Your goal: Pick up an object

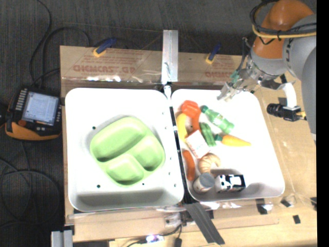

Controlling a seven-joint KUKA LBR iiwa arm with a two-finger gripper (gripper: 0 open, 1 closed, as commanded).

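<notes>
Several small toys crowd right bin (267, 138); carrot (235, 140) at three o'clock looks light, rigid, slippery, grab mid-body; gripper (226, 94) fingers apart, empty.

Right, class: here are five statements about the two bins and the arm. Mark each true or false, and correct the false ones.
1. The green divided tray lies in the left bin. True.
2. The gripper hangs over the far edge of the right bin. True.
3. The green bottle lies in the left bin. False: it lies in the right bin, among the other small objects.
4. The gripper holds the toy carrot. False: the carrot lies in the right bin, apart from the gripper.
5. A black-and-white object lies near the right bin's front edge. True.
</notes>
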